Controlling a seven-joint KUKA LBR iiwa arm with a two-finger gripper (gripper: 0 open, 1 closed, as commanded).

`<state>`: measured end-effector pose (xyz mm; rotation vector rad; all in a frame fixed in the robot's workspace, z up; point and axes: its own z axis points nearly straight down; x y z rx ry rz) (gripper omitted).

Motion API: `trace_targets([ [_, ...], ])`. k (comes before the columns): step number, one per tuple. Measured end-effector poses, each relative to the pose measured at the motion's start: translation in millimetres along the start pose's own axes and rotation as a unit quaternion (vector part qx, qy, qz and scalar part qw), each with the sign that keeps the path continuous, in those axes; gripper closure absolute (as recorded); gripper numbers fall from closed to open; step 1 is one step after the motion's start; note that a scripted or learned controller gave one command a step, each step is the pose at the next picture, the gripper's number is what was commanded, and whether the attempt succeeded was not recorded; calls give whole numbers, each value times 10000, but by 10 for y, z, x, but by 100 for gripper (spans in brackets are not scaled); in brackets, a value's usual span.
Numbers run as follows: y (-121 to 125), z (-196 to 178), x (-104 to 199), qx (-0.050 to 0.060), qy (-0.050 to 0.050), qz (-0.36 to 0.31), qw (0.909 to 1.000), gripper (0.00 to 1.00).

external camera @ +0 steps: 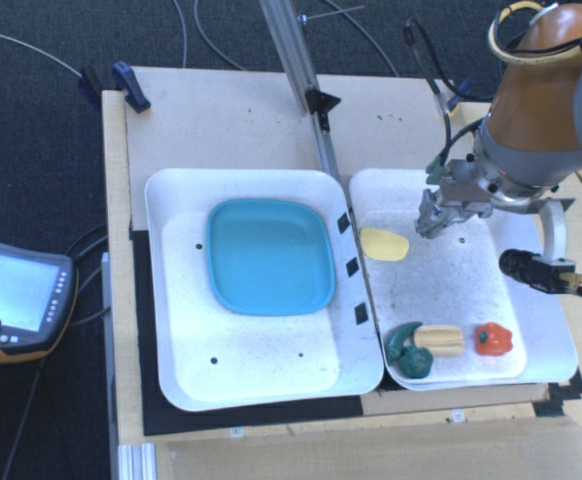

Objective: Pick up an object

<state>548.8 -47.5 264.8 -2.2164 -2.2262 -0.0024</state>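
A blue plate (pixel 271 256) lies in the left white bin (pixel 171 298). A screen pad (pixel 16 298) sits far left, off the bench. Black cables (pixel 171 8) lie on the dark floor at the far side.

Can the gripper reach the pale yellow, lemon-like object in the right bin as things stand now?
Probably yes. The gripper hangs just right of the pale yellow lemon-like object, which lies alone on the floor of the right white bin, apart from the toys at the near edge. Only the bin's left wall is close.
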Motion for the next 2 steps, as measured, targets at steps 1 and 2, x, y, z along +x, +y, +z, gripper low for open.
trace_targets([
  [1, 11, 18, 462, 3, 0, 0, 10000, 100],
  [2, 94, 48, 1022, 6, 1, -2, 10000, 100],
])
